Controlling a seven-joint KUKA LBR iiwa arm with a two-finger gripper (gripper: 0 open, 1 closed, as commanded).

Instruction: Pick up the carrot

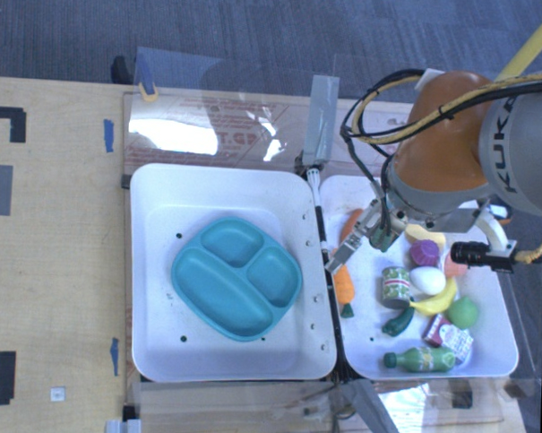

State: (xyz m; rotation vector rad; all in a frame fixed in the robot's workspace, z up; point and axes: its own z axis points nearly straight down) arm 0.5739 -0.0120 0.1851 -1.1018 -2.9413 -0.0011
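The pale wooden desk (45, 246) spans the frame, carrying two shallow white bins side by side. The left bin (155, 206), at centre frame, holds a teal divided plate (237, 277). The grey arm (489, 149) with its orange band enters from the upper right and leans over the right bin (498, 351). Its pincer (364, 238) hangs low at that bin's left side, by the wall between the bins (whether the tips are apart or together I cannot tell). The carrot (342, 284) lies in the right bin against that left wall, just below the pincer; another orange piece shows just above it. To the right sit a yellow banana (436, 299), a green bottle (422, 359), a purple item (424, 254) and a white egg (428, 281).
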